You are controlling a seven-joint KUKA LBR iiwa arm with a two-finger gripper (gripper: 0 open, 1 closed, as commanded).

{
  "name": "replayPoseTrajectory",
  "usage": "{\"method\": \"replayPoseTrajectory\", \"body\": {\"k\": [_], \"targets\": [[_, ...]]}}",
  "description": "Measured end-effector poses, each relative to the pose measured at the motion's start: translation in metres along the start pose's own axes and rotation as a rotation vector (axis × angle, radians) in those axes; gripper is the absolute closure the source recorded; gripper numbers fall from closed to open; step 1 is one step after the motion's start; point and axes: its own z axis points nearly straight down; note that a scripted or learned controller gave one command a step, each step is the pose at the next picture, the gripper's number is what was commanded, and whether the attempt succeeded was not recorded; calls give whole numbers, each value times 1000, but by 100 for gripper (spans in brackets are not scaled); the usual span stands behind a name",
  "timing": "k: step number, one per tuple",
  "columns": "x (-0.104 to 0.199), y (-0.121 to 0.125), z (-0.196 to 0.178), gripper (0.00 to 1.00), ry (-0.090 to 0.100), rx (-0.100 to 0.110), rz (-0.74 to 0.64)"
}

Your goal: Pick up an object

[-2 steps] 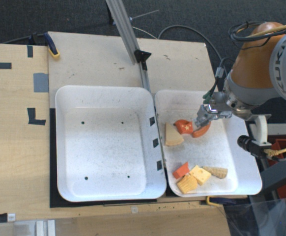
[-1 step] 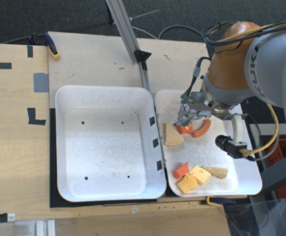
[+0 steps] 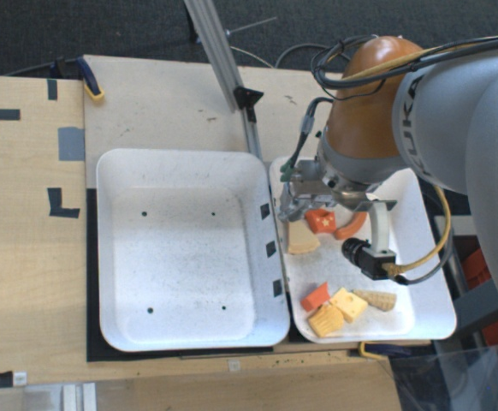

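From the camera view, the arm reaches in from the right and hangs its gripper low over the right bin, near that bin's far left corner. Just beneath and slightly right of the gripper lies a red-orange object, touching or nearly touching a pale tan piece on its near-left side. Whether anything is clamped cannot be told, since the wrist hides the tip. A cluster of yellow cubes lies well apart, toward the near edge. The left bin sits beside it.
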Motion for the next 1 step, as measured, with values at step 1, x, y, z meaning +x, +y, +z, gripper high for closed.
{"method": "replayPoseTrajectory", "body": {"k": [1], "targets": [[58, -5, 0, 100, 0, 1, 0]]}}
